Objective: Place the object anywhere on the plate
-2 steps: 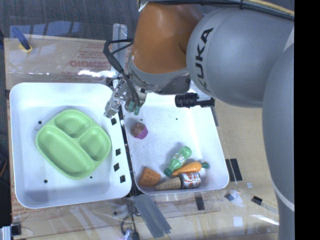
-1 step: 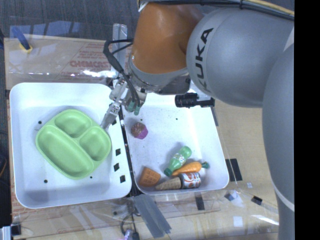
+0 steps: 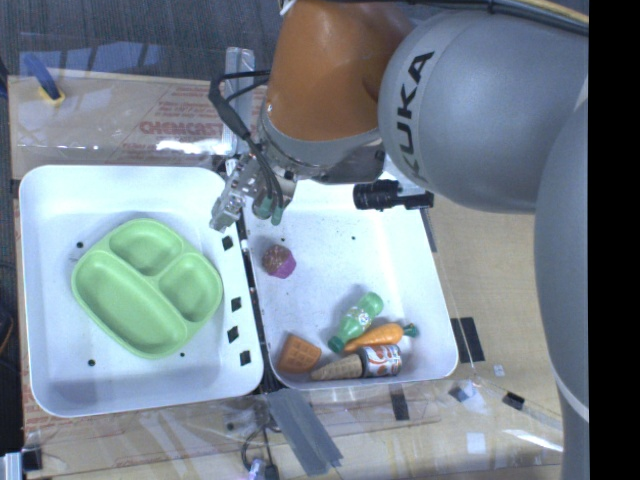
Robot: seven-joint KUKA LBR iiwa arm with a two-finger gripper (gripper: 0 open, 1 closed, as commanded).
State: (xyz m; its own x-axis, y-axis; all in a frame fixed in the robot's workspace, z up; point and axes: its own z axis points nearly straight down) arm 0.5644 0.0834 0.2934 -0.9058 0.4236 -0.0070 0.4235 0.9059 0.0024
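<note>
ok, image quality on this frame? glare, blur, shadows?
Camera view: soft overall; the gripper is smeared, its fingers hard to separate. The arm throws a dim shadow across the top of the right bin. Mild glare on the plastic sheet behind the bins. The green plate is evenly lit.

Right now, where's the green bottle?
In the camera view, the green bottle lies in the right bin, toward its near right corner, just above the carrot and right of the orange wedge.

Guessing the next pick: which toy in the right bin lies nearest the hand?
The small purple-and-tan round toy, alone just below the hand; the others cluster at the bin's bottom edge.
</note>
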